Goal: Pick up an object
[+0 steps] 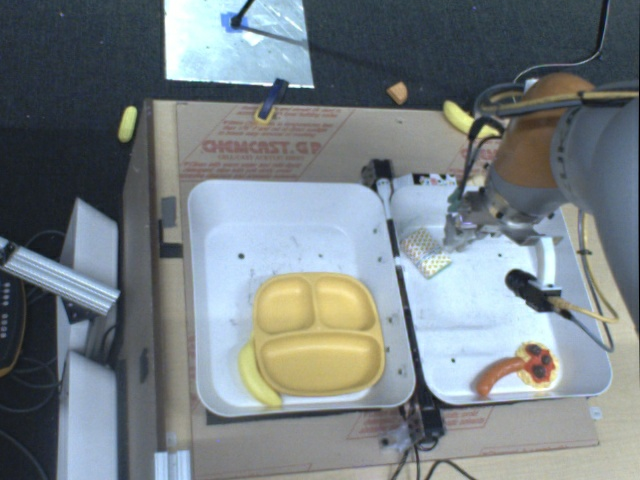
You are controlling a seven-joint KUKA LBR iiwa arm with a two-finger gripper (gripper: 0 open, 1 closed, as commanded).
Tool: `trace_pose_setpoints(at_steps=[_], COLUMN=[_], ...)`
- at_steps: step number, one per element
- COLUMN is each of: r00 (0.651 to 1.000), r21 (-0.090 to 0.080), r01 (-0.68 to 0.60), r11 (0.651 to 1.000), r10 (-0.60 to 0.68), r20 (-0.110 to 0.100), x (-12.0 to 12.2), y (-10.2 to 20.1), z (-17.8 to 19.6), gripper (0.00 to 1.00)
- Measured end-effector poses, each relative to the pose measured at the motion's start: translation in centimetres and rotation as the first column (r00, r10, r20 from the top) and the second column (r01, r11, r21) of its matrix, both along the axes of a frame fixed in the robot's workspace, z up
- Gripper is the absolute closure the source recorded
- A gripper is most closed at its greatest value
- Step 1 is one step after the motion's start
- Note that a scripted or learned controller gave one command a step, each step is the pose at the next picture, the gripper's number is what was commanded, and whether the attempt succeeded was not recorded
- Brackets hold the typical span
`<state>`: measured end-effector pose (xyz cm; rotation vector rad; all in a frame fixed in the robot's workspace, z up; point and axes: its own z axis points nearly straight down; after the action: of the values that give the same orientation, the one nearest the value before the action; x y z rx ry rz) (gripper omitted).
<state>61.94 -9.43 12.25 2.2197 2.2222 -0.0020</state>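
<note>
1. Over the upper part of the right bin (470,308), the gripper (462,230) hangs low at the end of the grey arm (600,158). The arm reaches in from the right, with its orange band (530,148) above the wrist.
2. I cannot tell whether the gripper is spread or pressed together, because the wrist body covers it from this slant. Nothing is visibly pinched in it.
3. Just beside the gripper, down and to its left, a pale speckled pad (427,252), possibly a sponge, lies flat on the bin floor. It sits near the wall shared by the 2 bins.
4. Toward the front edge of the same bin lies a curved orange toy sausage (497,373). A toy pizza slice (538,363) with dark red spots lies just beside its right end. Both are well apart from the gripper.
5. The left bin (290,228) holds a yellow plate (318,330) with 3 compartments, 2 small ones behind 1 long one. A toy banana (254,376) curves against its lower-left edge.
6. Both bins rest on a cardboard sheet (260,148) with red lettering.
</note>
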Motion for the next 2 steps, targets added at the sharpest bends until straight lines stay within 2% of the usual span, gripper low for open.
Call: trace_pose_setpoints(at_steps=[1,2], r00=[1.000,1.000], r21=[0.000,0.002], r01=[0.000,-0.003], r11=[1.000,1.000], r10=[0.000,0.003], r20=[0.002,0.003], x=[-2.8,-4.5], y=[-2.2,2.9], z=[3.1,6.7], gripper=[1.00,1.00])
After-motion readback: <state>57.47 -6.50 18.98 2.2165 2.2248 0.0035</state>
